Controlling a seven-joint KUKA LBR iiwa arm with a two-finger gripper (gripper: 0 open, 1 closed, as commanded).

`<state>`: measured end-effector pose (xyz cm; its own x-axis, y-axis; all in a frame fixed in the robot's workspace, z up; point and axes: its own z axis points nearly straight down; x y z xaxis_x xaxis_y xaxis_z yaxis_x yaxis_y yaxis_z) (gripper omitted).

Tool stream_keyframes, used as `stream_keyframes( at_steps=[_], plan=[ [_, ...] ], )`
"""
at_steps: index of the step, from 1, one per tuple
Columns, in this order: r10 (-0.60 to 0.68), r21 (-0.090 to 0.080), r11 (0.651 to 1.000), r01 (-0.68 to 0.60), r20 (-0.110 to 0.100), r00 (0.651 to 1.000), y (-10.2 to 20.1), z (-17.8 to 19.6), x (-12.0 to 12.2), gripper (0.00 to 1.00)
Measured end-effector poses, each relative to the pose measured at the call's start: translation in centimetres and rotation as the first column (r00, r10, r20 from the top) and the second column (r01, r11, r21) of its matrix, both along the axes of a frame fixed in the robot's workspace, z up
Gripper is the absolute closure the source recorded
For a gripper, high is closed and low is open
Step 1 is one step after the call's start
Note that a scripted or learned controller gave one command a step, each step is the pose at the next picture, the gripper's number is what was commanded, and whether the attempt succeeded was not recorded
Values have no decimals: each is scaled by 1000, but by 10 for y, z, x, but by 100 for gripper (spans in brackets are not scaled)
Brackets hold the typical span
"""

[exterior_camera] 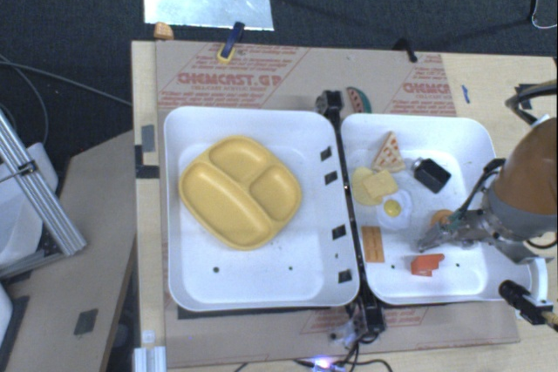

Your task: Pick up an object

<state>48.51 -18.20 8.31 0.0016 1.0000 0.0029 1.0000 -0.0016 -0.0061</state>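
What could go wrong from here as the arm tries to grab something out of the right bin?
The gripper sits low between the small orange piece and the red block, so it may nudge either aside instead of grasping. The fried egg toy lies close by in the right bin and looks flat, probably hard to pinch.

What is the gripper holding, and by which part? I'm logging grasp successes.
Cannot be told: the gripper hovers in the right bin above the red-orange piece, its hold unclear.
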Motion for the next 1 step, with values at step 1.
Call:
stream_keyframes(
  at_steps=[1],
  plan=[
    [13,-4,1000,-13,18,1000,33,3,111,0]
  ],
)
